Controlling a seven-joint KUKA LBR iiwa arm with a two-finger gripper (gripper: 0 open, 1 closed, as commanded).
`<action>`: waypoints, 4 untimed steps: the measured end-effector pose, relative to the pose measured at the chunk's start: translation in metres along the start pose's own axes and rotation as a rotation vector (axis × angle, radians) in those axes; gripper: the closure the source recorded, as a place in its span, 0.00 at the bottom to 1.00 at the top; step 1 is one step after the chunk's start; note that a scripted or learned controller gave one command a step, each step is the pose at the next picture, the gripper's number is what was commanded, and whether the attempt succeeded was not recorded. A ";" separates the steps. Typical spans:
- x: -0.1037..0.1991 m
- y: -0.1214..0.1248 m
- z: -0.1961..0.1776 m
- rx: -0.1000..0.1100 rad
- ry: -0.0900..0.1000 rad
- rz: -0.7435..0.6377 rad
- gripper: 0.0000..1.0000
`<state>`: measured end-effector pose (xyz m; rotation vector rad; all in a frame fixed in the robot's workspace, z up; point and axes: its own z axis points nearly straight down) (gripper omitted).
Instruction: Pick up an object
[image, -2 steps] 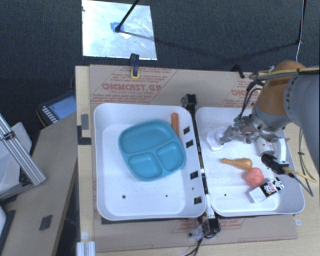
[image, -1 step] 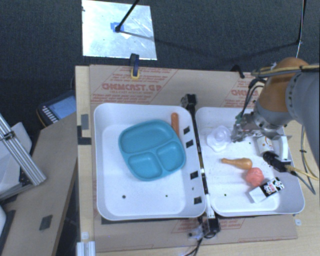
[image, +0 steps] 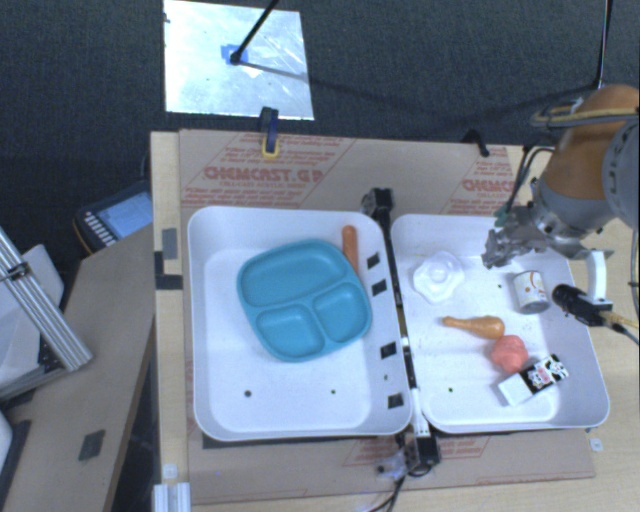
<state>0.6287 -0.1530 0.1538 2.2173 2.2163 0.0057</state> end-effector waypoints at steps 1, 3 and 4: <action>-0.004 0.012 -0.058 -0.002 0.000 -0.005 1.00; 0.049 0.010 -0.073 0.006 0.003 -0.010 1.00; 0.104 0.001 -0.084 0.006 0.004 -0.011 1.00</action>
